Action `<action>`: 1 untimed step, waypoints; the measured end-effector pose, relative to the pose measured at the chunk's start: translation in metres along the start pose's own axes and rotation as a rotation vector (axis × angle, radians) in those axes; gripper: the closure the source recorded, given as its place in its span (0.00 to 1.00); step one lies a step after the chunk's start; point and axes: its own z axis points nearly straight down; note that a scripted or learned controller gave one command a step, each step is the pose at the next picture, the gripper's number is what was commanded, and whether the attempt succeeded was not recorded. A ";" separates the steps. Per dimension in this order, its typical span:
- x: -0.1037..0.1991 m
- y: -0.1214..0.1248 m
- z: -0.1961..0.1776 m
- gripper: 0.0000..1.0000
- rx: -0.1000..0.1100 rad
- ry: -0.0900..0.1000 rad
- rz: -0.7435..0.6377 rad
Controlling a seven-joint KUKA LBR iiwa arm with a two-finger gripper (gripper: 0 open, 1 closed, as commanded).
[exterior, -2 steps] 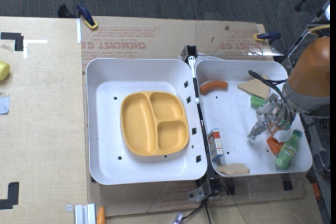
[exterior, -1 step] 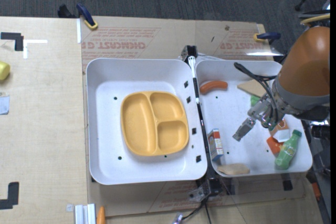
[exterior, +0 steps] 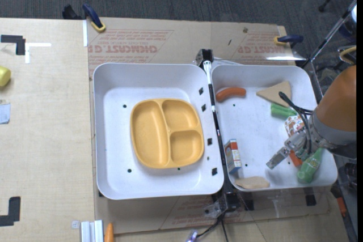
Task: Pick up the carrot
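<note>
An orange piece, apparently the carrot (exterior: 295, 158), lies in the right bin (exterior: 249, 122) near its front right corner. Most of it is hidden under my gripper (exterior: 285, 153). A green piece (exterior: 309, 169) sits against its right side; I cannot tell whether the two are joined. My gripper hangs low over this spot, with the arm's orange band (exterior: 343, 100) above it at the right edge. Nothing is visibly lifted.
The right bin also holds a reddish sausage (exterior: 231, 93), a tan wedge (exterior: 276, 90), a green block (exterior: 282, 111), a small carton (exterior: 232, 156) and a tan flat piece (exterior: 252, 182). A yellow divided plate (exterior: 168, 133) lies in the left bin (exterior: 113, 122).
</note>
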 end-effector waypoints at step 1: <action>0.011 0.090 -0.027 0.00 -0.001 0.001 -0.181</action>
